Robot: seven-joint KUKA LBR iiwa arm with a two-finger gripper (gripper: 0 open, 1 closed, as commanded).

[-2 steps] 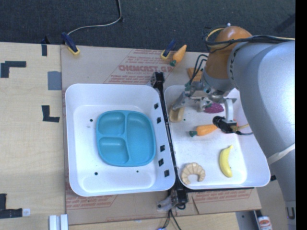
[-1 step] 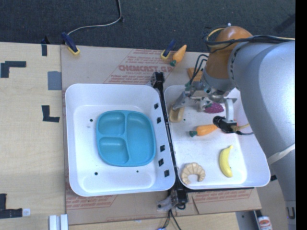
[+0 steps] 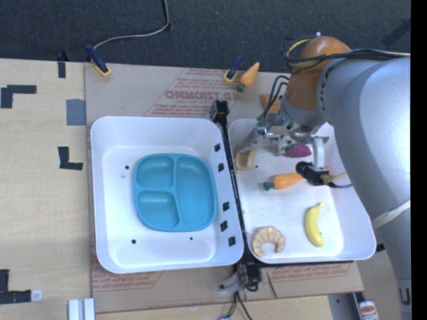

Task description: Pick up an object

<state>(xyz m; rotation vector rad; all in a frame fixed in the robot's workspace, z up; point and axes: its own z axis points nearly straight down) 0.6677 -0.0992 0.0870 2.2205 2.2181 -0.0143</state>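
Pincer (image 3: 257, 141): mine, low in the right bin (image 3: 347, 245), at its upper left; whether spread or closed I cannot tell. Tan piece (image 3: 246, 158): just below the tips, nearest candidate. Purple item (image 3: 297, 150): to their right, partly under my wrist. Carrot (image 3: 287, 181): below and right. Croissant (image 3: 269, 239), banana (image 3: 314, 225): well below. Advice, as judgement: centre over the tan piece, descend straight, clear of the bin wall.

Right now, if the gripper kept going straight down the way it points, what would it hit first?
Probably the tan food piece at the right bin's left wall: the gripper hangs just above it, angled down-left. Depth is hard to judge from this slanted view, so it may land on bin floor beside it.
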